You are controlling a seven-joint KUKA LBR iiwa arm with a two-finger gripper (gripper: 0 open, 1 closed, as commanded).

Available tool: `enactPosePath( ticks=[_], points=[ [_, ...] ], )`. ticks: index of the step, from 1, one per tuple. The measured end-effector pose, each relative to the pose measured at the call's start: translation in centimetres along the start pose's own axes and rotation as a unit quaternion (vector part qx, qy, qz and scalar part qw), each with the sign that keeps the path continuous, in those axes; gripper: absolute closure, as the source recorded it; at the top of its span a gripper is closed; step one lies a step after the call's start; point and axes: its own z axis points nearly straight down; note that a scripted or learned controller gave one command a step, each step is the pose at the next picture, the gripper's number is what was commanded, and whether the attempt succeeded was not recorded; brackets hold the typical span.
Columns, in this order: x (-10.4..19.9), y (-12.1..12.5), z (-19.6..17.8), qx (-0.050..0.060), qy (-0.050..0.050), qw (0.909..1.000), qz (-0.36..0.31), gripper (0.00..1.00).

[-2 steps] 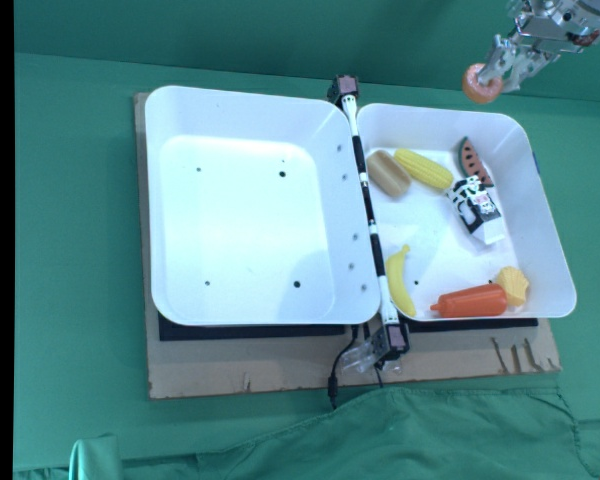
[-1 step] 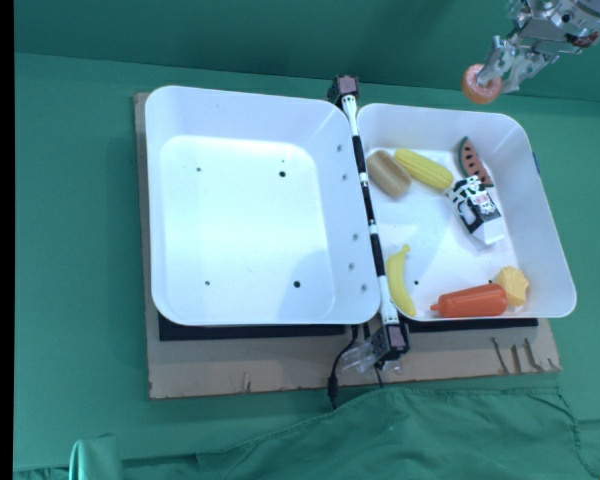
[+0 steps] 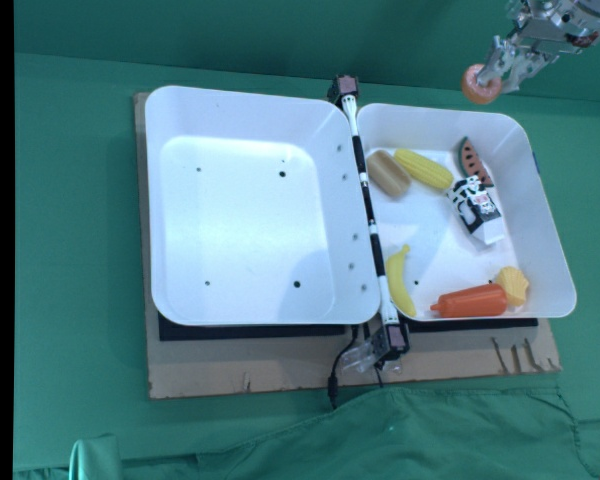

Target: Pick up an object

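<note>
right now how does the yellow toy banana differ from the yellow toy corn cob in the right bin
The curved yellow toy banana lies at the right white bin's near left side, along the divider; the straight yellow toy corn cob lies toward the far side, beside the brown bread roll. The banana is smooth and tapers to thin ends; the corn cob is thicker with blunt ends. The banana lies lengthwise toward the camera; the corn cob lies slantwise. Both are yellow and lie flat.

1. We can read no text, brand, number or sign anywhere.
2. We see black-and-white printing on the small carton (image 3: 475, 209) near the right bin's (image 3: 540, 218) far right corner, but it is too small for us to make out.
</note>
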Motion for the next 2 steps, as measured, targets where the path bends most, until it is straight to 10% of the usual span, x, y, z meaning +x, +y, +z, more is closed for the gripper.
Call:
enactPosePath(
  ticks=[2],
  points=[
    [0.0, 0.0, -0.3, 0.001, 0.000, 1.0000, 0.000, 1.00]
  ],
)
